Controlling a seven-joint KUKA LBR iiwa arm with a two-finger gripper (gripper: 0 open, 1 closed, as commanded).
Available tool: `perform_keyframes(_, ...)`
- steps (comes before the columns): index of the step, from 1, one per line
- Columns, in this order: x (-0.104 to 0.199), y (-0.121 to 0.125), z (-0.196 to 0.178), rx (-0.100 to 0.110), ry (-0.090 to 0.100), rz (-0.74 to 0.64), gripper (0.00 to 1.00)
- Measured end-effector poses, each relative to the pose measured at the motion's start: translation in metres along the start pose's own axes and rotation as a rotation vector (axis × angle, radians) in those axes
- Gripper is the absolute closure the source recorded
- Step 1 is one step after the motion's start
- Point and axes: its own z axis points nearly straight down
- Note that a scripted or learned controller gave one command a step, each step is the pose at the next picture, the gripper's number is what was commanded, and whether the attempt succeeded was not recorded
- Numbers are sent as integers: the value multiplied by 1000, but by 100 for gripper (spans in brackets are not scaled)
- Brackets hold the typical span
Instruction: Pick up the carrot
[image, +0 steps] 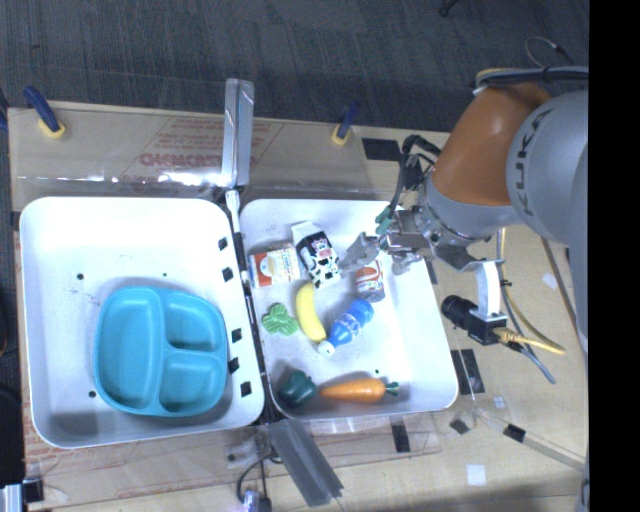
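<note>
1. The carrot (350, 389) lies on its side along the near wall of the right bin (432, 340), its orange body running left to right with a small green tip at the right end.
2. The gripper (368, 250) hangs over the upper right part of the same bin, reaching in from the right below the arm's orange band (480, 140).
3. Its two fingers look spread apart with nothing between them, though at this slant the metal parts blur together and the gap is hard to judge.
4. The carrot is well apart from the jaws: it sits toward the near edge of the bin, while the gripper is toward the far side, with other items in between.
5. Just below the gripper stands a small red-and-white can (369, 283), and beside that a blue bottle (348, 324) lies tilted.
6. A banana (309, 311) lies near the bin's middle, with a green leafy piece (280, 320) touching its left side.
7. A black-and-white carton (316, 252) and a red-and-white box (273, 267) sit toward the far left of the right bin.
8. A dark green vegetable (295, 389) rests just left of the carrot, at the bin's near left corner.
9. The left bin (50, 240) holds a blue divided plate (160, 350).
</note>
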Motion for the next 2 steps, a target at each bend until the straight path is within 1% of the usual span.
perform_keyframes(1, -41, -78, 114, 0, 0, 62, 0)
perform_keyframes(2, -66, -77, 145, -1, 1, -245, 0)
